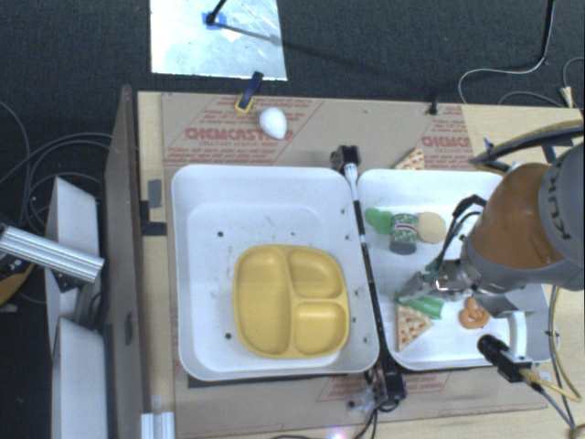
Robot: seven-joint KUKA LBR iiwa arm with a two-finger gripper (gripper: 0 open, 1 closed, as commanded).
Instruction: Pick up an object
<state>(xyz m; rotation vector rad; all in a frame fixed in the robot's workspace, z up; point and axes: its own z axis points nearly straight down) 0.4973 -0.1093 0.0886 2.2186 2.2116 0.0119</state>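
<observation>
Green object [426, 306]: right bin [384, 190], near side, just beside pizza slice [410, 325].
Gripper [413, 291]: fingers spread, tips low over the green object, nothing pinched.
Left bin [196, 190]: yellow divided tray [291, 300].
Far right bin: can [403, 231], bun [430, 227].

In the right bin [457, 355] lie several small things. A green piece [378, 216] and a dark can [402, 233] sit near its upper left beside a pale round bun [430, 227]. Lower down, a pizza slice [411, 325] lies flat, a green object [426, 305] just above it, perhaps touching. A brown pretzel [473, 315] rests to their right.
</observation>
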